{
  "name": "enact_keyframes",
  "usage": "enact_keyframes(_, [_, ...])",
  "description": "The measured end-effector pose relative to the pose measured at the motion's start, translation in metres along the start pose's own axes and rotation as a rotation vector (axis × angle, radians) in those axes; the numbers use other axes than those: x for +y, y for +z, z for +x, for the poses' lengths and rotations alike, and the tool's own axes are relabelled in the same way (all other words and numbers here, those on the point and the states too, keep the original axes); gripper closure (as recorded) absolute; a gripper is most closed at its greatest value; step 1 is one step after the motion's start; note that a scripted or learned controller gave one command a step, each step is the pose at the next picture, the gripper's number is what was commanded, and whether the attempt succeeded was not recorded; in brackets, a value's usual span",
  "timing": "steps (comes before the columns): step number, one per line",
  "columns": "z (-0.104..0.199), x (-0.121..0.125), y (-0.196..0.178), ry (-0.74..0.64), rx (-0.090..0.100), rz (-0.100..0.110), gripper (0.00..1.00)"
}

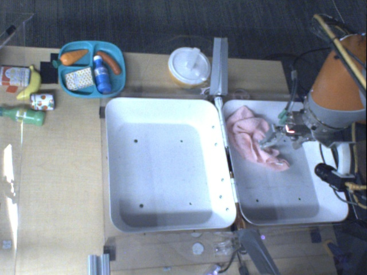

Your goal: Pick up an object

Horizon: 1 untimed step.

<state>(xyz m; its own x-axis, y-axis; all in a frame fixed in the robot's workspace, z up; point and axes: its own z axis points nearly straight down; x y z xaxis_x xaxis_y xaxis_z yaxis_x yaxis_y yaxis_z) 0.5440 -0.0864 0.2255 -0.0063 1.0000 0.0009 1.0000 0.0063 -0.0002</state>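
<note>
Right of centre: pink cloth (254, 140) is crumpled in the right bin (287, 202); gripper (274, 144) is set at its edge, finger state indiscernible.

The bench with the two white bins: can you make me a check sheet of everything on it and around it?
Surface: tan bench bearing two shallow white bins, left bin and right bin, side by side.
Job's things: pink cloth, crumpled, in the right bin's upper left part.
Clutter: blue tray of toy food, banana, green bottle, small can and box at the bench's left; white lidded tub behind the bins.
Grippers: gripper low over the right bin, at the cloth's right edge; grip on the cloth not clear.
Cables: black cables at the right, beside the arm.
Surroundings: dark floor behind the bench.
</note>
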Motion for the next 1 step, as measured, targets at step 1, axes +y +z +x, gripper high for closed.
enact_keyframes(1, [-0.0081,0.0337,0.1093,-0.251,0.0,0.0,0.0])
